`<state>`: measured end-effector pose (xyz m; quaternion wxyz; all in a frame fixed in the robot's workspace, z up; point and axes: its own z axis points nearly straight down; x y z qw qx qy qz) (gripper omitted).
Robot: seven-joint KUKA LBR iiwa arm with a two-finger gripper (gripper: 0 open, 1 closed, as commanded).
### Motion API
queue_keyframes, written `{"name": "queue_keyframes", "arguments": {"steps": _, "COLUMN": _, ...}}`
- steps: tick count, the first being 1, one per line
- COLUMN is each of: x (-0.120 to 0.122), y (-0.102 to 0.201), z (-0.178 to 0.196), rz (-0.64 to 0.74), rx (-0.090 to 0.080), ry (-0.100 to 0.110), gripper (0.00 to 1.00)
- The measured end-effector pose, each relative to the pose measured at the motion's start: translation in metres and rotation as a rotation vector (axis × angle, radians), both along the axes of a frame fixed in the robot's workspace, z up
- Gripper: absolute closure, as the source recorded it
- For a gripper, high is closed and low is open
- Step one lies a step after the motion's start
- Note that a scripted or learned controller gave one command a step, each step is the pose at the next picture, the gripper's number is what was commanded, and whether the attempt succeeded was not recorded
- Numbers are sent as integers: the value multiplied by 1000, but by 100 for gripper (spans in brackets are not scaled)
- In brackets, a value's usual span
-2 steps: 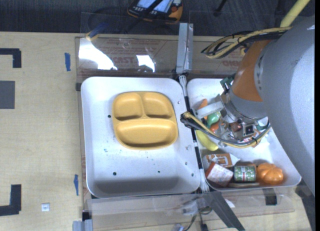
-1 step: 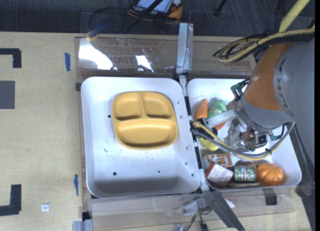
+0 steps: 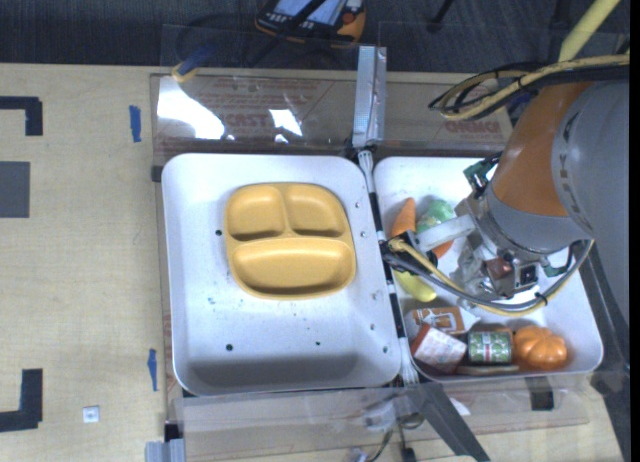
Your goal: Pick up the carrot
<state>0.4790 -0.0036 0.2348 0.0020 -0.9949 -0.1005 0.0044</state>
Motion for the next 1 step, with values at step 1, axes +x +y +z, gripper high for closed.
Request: {"name": "queue_keyframes", "arguments": {"steps": 1, "x": 0, "y": 0, "z": 9, "rz": 3, "rx": 0, "ry": 2, "gripper": 100}}
